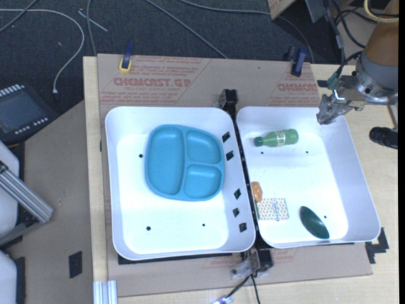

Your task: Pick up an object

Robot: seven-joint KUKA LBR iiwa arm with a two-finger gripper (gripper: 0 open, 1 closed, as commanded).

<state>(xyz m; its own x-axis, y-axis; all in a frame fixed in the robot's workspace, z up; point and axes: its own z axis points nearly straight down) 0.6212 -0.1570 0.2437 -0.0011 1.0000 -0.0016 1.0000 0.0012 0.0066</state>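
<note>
1. Nearest in the right bin [361,189]: one dark green oval piece [314,222] by the front corner; likely smooth and low, hard to pinch.
2. Just beside it: one patterned flat packet [273,209] and one small orange item [256,191]; probably light, soft.
3. Further back, alone: one green bottle [277,138] on its side; likely light, stiff, apt to roll, best taken across the body.
4. Left bin [120,189]: one blue divided plate [185,162].
5. Far right corner: gripper [330,111] above the rim, carrying nothing visible; opening impossible to tell.
</note>
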